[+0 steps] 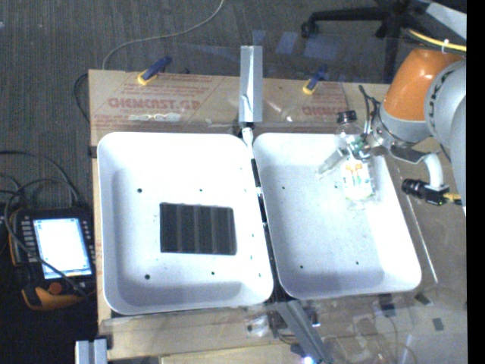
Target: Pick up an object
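The near edge of the brown board counter carries two shallow, smooth white plastic bins with rounded corners. The left bin holds a flat, dark, ribbed rectangular panel near its middle. The right bin has a small clear, glossy object at its far right, just under the pincer; whether the pincer grips it, I cannot tell.

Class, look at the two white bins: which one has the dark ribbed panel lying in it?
The left bin holds the dark ribbed panel, lying flat near its middle. The right bin instead has the gripper over its far part.
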`<state>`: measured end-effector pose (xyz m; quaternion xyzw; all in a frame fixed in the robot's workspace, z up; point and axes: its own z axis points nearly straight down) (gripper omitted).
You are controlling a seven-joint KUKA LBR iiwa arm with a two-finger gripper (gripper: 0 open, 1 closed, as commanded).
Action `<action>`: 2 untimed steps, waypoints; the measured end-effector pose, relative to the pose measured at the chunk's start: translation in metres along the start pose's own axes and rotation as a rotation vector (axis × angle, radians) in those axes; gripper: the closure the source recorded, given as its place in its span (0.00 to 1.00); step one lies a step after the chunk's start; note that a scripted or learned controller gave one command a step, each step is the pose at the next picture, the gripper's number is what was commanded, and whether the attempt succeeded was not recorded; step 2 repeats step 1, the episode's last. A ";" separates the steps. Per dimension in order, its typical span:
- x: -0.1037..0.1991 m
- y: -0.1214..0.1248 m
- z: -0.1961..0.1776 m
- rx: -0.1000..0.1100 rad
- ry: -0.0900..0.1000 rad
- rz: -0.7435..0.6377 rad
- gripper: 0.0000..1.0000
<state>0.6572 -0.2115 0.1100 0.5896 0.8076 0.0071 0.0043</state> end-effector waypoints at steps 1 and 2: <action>0.103 0.046 -0.058 0.017 -0.001 0.071 1.00; 0.103 0.046 -0.058 0.017 -0.001 0.071 1.00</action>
